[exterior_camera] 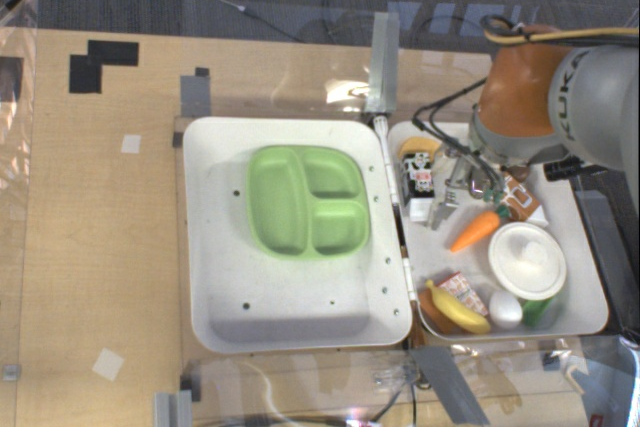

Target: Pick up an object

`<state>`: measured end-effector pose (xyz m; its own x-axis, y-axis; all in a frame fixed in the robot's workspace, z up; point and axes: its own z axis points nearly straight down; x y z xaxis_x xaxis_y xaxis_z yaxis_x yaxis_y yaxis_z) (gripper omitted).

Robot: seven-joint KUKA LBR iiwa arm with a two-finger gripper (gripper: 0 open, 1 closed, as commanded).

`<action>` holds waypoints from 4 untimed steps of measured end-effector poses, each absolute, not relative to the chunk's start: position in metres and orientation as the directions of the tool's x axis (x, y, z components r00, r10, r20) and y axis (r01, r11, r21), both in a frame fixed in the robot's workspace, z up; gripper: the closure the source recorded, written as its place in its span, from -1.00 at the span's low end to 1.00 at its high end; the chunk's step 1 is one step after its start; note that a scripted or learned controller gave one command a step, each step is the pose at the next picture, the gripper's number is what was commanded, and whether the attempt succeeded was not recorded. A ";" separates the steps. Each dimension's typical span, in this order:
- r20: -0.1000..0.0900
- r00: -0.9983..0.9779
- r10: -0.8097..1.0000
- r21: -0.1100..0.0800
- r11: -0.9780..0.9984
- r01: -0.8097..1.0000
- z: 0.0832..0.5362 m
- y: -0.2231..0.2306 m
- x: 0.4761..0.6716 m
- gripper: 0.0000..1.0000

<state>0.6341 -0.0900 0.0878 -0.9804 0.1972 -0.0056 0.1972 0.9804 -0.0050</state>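
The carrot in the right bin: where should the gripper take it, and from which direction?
Grip the carrot across its thick middle, coming from above, fingers closing across its slanted length. It lies flat and tapers to a point at lower left, so the tip would likely slip. The white bowl sits close on its right, so keep the fingers clear of it.

Green divided plate (306, 201) glossy plastic; bins (215, 215) matt white; bench (90, 245) wood.
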 end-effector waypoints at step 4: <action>-0.015 -0.964 0.265 0.005 0.964 0.265 0.089 -0.093 0.600 -1.00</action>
<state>0.6003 -0.0934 0.0895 -0.9641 0.2652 -0.0150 0.2651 0.9642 0.0050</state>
